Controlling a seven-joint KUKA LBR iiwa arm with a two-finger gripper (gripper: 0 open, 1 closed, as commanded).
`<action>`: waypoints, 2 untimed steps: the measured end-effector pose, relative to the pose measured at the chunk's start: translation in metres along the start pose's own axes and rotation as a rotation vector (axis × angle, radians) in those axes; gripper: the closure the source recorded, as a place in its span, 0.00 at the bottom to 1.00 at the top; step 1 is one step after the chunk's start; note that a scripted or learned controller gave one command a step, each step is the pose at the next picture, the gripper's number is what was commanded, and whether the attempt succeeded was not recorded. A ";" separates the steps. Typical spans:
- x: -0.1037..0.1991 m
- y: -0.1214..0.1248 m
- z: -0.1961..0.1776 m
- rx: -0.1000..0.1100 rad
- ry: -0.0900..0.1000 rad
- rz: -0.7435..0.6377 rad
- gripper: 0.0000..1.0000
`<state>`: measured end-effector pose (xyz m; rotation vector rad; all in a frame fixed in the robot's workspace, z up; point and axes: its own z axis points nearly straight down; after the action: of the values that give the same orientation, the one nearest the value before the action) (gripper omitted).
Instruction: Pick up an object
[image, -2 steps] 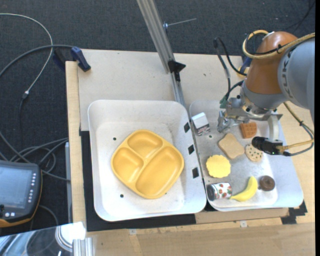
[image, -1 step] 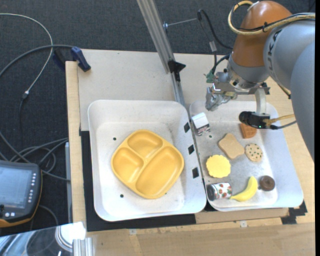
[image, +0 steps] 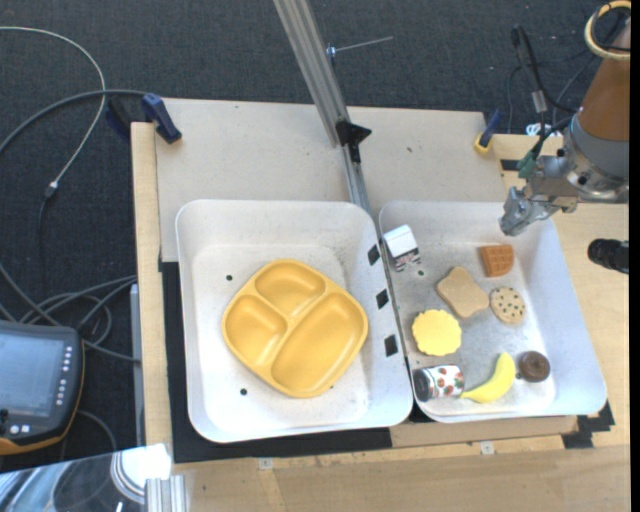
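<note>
Two white bins sit side by side on your worktop: the left bin (image: 200, 240) carries a yellow divided plate (image: 294, 327), and the right bin (image: 570, 300) carries the small things you could pick from. Near that bin's far left corner stands a small white box (image: 400, 243). Toward its far right you see an orange waffle piece (image: 496, 260), and just beside it, toward the middle, a tan slice of toast (image: 461, 292). A chocolate-chip cookie (image: 508, 305) lies right of the toast, close to it. A yellow ruffled disc (image: 437, 333) lies nearer the front edge. Along the front edge you find a small printed can (image: 440, 381) lying on its side, a banana (image: 494, 380) touching or almost touching it, and a dark brown doughnut (image: 534, 366) just beside the banana's upper end.

Your claw (image: 514, 215) hangs over the right bin's far right corner, above and just beyond the waffle piece, apart from it. You cannot tell from this angle whether it is open or closed, and nothing shows in its grip.
</note>
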<state>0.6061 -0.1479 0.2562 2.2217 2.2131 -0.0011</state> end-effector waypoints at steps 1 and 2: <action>-0.034 -0.025 -0.007 0.005 0.004 0.000 1.00; 0.011 0.017 -0.122 -0.009 0.003 -0.009 1.00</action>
<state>0.6229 -0.1368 0.3787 2.2082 2.2205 0.0117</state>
